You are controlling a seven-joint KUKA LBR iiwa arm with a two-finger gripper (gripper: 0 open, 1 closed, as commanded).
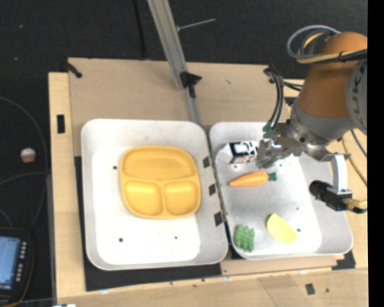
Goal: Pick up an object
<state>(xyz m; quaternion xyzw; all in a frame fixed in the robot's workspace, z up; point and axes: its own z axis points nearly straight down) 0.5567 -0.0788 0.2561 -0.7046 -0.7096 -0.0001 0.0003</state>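
Two white bins sit side by side on a pale wooden bench against a dark floor. Left bin (102, 235) holds a yellow divided tray (160, 180). Right bin (320, 235) holds a toy carrot (249, 179), a green piece (244, 236), a yellow piece (281, 229) and a small black-and-white item (242, 149) near its far edge.

The arm reaches in from the right, its gripper (269, 151) low over the far part of the right bin, just above the carrot's leafy end and beside the black-and-white item. Whether the claw is spread or closed cannot be told, and nothing can be seen in its grip.

Judged from here, the risk is a miss: the carrot is slim, rounded and lies crosswise, so a descent near its tip could roll it aside or clip the neighbouring item instead.
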